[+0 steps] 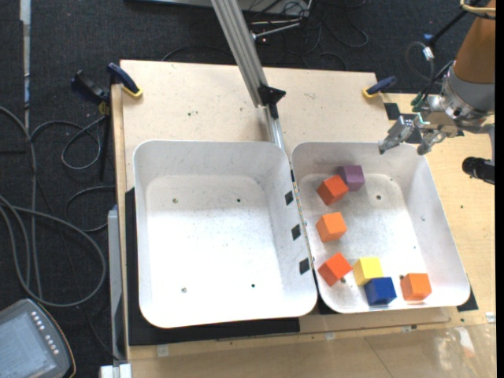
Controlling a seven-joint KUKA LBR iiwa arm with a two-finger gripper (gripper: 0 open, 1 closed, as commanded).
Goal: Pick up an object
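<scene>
The right bin [429, 203] holds several small blocks. An orange block [333, 188] and a purple block [352, 176] sit together near its back. Another orange block [331, 227] lies mid-left. Along the front are a red-orange block [336, 268], a yellow block [368, 270], a blue block [380, 290] and an orange block [416, 287]. My gripper [409, 138] hangs above the bin's back right rim, open, with nothing between its fingers. It is well clear of all the blocks.
The left bin [157, 211] stands beside the right one. A slanted metal pole [240, 42] crosses the back of the bench down to the gap between the bins. Clamps [126, 79] grip the board's back corners. Cables lie on the floor around it.
</scene>
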